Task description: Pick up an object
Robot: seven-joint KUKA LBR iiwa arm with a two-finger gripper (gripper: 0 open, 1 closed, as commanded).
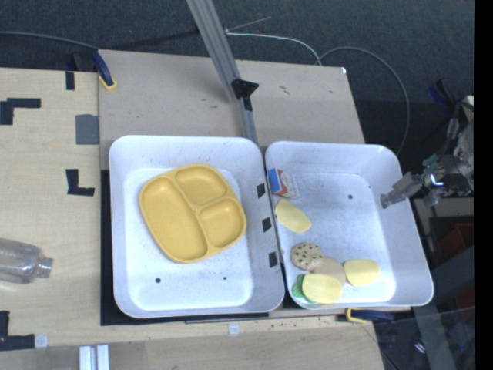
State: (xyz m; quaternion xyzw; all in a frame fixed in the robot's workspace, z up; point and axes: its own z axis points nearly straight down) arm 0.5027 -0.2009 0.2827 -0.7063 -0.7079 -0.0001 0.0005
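The right bin point(385, 160) holds several small items. A red, white and blue packet point(282, 183) lies near its left wall, with a pale yellow piece point(293, 217) just below it. Toward the front sit a chocolate-chip cookie point(306, 254), a tan disc point(330, 268), two yellow lumps point(361, 271) point(321, 287) and a green piece point(298, 290) half hidden under them. My gripper point(390, 197) hangs at the bin's right rim, apart from all the items, with nothing visibly held. The arm behind it is mostly cut off at the right.
A yellow divided plate point(192, 212) lies in the left bin point(123, 230). A metal pole point(219, 45) slants down to the bins' shared wall. A clear bottle point(21, 260) lies on the bench at far left. Cables run behind the right bin.
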